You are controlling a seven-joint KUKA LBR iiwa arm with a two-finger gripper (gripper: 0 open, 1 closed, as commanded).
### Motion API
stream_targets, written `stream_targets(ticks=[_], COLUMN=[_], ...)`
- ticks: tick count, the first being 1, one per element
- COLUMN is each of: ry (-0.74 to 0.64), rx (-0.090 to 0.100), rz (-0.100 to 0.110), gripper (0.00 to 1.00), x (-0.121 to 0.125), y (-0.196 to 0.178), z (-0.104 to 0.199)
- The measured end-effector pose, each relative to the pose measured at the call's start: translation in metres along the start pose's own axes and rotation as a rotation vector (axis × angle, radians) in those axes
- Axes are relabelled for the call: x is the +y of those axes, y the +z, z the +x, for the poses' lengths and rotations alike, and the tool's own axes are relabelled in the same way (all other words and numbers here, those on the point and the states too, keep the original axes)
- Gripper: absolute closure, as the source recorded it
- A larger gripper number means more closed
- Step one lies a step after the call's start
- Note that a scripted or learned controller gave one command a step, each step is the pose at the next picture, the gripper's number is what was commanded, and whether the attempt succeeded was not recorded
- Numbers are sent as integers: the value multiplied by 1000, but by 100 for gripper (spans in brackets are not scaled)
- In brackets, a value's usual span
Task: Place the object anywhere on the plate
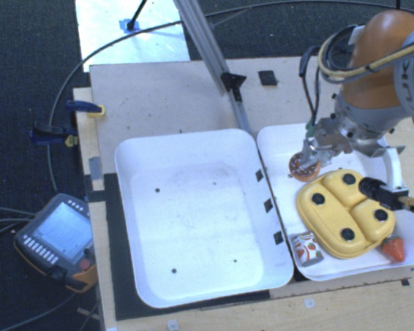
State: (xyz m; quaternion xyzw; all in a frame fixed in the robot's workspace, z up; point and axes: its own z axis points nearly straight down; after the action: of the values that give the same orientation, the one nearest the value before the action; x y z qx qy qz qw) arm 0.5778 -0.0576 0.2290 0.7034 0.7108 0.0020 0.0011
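Camera view looks down on the hand (310, 154), lowered into the right bin (277, 145) at its far part, the grey arm (373, 70) with its orange band slanting in from the right. Whether the hand is wide or narrow cannot be told. Right at its tip lies a small brown round object (300, 164). Just nearer than the hand sits the yellow plate (344, 213), with a small printed packet (306, 248) and a red strawberry-like piece (393, 249) at its near corners. Left of the hand lies the left bin (134, 205), on the pale counter (155, 93).
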Motion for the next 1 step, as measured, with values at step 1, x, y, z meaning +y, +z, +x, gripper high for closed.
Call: stream_targets(ticks=[1], ry=[-1], rx=[1], rz=[0], gripper=[100], x=[23], y=[-8], z=[56])
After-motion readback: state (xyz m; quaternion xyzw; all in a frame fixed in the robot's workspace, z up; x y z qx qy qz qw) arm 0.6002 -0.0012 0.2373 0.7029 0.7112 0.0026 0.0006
